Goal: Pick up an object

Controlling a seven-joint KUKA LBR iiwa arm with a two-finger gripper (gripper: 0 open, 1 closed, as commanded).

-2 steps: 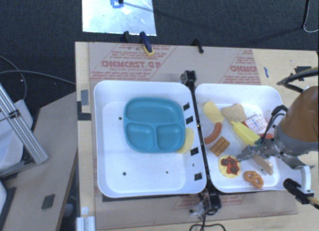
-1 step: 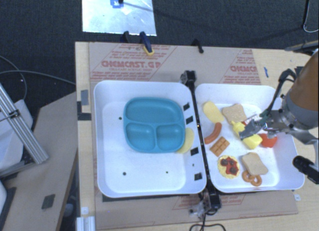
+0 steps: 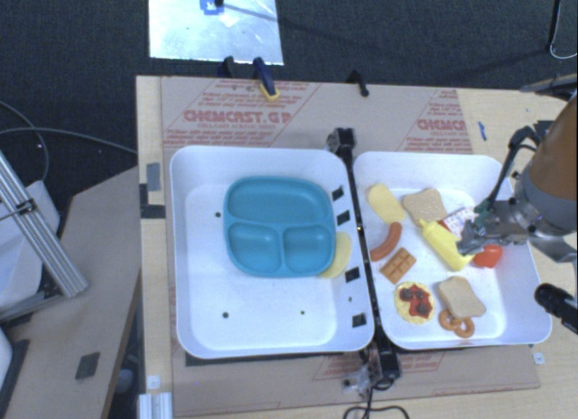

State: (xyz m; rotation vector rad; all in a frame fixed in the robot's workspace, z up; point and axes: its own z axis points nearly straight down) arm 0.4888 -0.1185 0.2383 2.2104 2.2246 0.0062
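Pretzel (image 3: 457,322): nearest the camera, at the front edge of the right bin (image 3: 528,322), touching the bread slice (image 3: 461,297) behind it.
Pizza (image 3: 414,302): just left of that slice; cracker (image 3: 397,265) and sausage (image 3: 386,241) lie behind it, nearer the divider.
My gripper (image 3: 473,238): low over the right bin's middle, coming in from the right; I cannot tell how it is set, since the tip is a dark blur against the toys.
Target, as I judge it: the yellow corn cob (image 3: 442,243), touching or just under my tip on its left side.
Long axis: the cob runs from upper left to lower right, so a grasp should cross it.
Tomato (image 3: 488,256): red, just beside my tip on the near side; it could get caught in the grasp.
Left bin (image 3: 194,318): holds a blue tray (image 3: 275,227), well apart from me.
Counter (image 3: 235,110): cardboard sheet behind both bins.
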